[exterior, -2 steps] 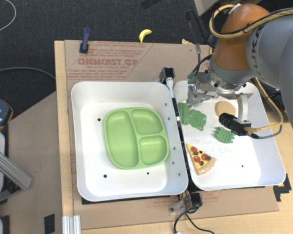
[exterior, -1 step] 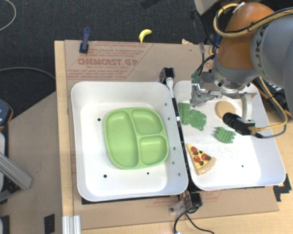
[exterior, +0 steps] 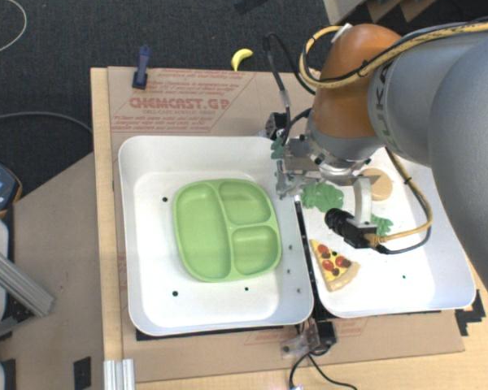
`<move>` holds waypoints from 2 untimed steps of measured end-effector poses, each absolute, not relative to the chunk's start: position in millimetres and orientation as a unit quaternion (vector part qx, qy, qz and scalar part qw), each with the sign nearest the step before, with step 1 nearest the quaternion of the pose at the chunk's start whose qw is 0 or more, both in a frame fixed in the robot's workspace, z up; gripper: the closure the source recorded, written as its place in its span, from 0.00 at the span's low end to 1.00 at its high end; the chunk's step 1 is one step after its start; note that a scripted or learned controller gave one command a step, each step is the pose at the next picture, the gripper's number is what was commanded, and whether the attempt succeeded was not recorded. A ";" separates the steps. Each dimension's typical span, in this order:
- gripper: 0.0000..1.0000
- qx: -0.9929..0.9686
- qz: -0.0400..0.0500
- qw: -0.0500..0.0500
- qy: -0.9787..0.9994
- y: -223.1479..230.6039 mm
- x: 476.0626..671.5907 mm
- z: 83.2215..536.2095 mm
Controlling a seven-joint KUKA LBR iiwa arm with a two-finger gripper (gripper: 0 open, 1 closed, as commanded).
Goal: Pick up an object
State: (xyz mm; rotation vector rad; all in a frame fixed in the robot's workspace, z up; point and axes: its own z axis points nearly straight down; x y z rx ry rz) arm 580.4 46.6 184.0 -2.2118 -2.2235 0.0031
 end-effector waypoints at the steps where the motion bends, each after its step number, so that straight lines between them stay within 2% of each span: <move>1: 1.00 -0.707 0.000 0.000 -0.707 43.0 582.1 195.1; 2: 1.00 -0.707 -0.001 0.000 -0.707 43.2 582.6 205.1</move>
